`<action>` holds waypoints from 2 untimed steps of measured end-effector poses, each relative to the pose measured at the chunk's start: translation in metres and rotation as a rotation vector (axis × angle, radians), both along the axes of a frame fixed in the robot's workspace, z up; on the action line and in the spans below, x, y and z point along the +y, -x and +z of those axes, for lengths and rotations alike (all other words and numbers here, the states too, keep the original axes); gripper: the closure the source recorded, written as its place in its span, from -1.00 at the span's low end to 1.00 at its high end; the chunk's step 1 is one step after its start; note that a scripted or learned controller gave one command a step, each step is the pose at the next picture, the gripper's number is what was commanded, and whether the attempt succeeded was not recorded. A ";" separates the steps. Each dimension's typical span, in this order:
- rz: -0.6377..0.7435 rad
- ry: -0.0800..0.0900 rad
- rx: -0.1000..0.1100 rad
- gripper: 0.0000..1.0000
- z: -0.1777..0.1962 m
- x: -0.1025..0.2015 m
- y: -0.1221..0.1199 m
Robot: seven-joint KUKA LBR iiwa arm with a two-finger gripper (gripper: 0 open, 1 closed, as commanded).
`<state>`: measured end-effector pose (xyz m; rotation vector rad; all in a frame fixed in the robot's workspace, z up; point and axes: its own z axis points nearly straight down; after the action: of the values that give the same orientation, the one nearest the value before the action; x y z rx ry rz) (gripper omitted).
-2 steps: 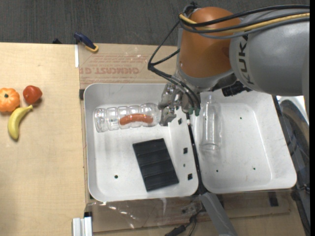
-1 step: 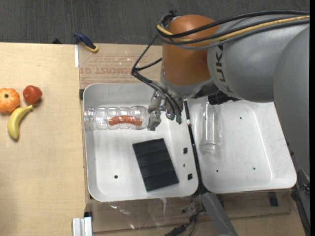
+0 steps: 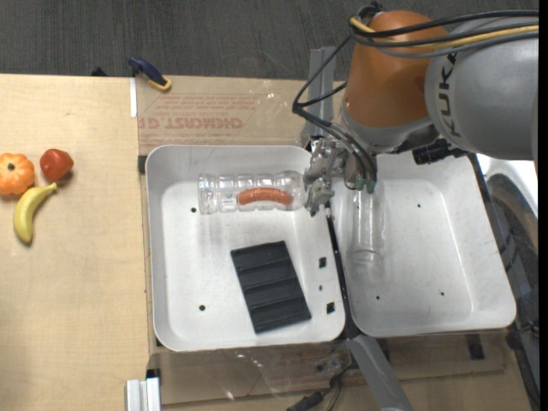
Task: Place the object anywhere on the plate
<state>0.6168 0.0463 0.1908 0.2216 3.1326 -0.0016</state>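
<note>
A clear plastic bottle (image 3: pixel 248 194) with an orange patch inside lies on its side across the back of the left bin (image 3: pixel 171 255). In front of it, a black ribbed rectangular plate (image 3: pixel 270 286) lies flat on the bin floor, slightly turned. My gripper (image 3: pixel 320 187) hangs below the orange wrist band over the divider between the bins. It is at the bottle's right end and close to touching it. Nothing visibly hangs from the gripper.
A clear glass-like object (image 3: pixel 366 229) lies in the right bin (image 3: pixel 445 255) just under the wrist. On the bench to the left sit an orange fruit (image 3: pixel 15 175), a red fruit (image 3: pixel 56 164) and a banana (image 3: pixel 30 212). Cardboard (image 3: pixel 205 114) lies behind the left bin.
</note>
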 end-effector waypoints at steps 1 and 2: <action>0.178 -0.001 -0.001 1.00 0.028 0.049 0.015; 0.259 -0.001 -0.001 1.00 0.000 -0.010 -0.037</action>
<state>0.6539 0.0363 0.1909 -0.1845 3.1336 -0.0002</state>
